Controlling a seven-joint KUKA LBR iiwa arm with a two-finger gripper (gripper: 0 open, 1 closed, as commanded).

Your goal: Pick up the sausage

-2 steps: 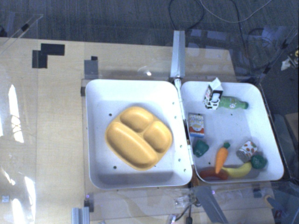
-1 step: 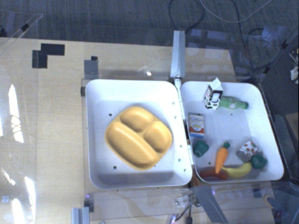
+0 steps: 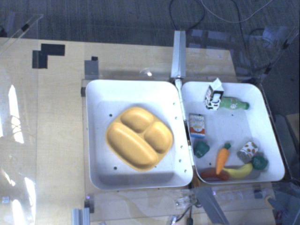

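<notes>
The dark red, slender sausage [image 3: 213, 175] lies against the front wall of the right-hand shallow white bin [image 3: 267, 111], half tucked under the yellow plastic banana [image 3: 238, 171] and beside the orange carrot [image 3: 222, 157], so a grab risks catching those neighbours or the wall instead.

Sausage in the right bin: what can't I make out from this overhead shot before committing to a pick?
- sausage: camera view; mostly hidden under the banana and carrot, ends unclear.
- milk carton: print too small to read.
- green bottle: label blurred.
- small box: text unreadable.
</notes>
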